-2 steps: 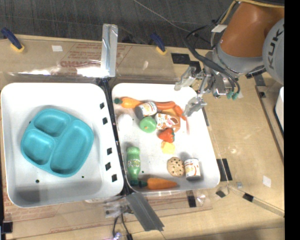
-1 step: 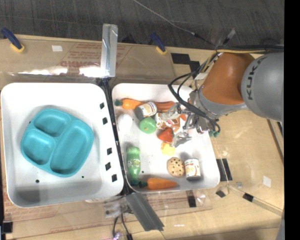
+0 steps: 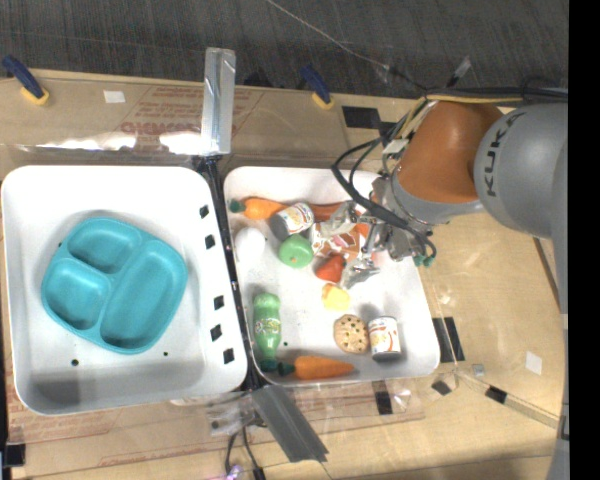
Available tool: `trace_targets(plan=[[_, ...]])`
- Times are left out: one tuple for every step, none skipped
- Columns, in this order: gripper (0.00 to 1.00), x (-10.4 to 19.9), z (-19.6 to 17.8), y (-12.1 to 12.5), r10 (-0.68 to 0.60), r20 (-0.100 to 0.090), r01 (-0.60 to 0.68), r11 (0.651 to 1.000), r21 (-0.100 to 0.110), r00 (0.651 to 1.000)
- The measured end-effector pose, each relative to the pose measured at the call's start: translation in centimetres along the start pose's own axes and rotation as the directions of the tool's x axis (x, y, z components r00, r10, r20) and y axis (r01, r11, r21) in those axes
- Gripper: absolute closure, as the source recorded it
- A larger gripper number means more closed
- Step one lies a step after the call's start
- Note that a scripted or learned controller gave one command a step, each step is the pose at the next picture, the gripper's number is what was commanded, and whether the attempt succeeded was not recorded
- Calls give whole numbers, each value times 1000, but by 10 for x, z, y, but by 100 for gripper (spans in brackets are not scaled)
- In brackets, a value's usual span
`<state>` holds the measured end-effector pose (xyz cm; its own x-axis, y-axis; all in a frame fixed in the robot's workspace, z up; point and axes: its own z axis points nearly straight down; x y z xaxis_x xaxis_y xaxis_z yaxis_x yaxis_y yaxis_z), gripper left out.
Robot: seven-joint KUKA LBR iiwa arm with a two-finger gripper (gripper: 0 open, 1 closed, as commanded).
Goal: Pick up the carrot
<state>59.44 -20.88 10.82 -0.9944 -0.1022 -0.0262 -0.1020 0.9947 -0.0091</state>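
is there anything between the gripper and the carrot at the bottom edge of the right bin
Yes. The gripper sits in the clutter near the bin's upper middle. The carrot lies along the bottom wall, with a yellow piece and a cookie between them, and a small can just beside that path.

Two orange carrots [image 3: 320, 368] [image 3: 260, 208] lie in the right bin.

Fixed overhead slant across both bins [image 3: 20, 268]

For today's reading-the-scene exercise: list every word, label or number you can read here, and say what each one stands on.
"KU", the letters that can be read on the grey arm.
Red print on the cardboard behind the bins: too blurred to read.
Labels on the two small cans: too small to read.
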Motion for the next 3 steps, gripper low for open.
trace_targets(plan=[[0, 8, -2, 11, 36, 12, -36, 999, 9, 999], [0, 20, -2, 52, 114, 15, -114, 993, 7, 993], [0, -13, 0, 93, -20, -3, 20, 1000, 3, 1000]])
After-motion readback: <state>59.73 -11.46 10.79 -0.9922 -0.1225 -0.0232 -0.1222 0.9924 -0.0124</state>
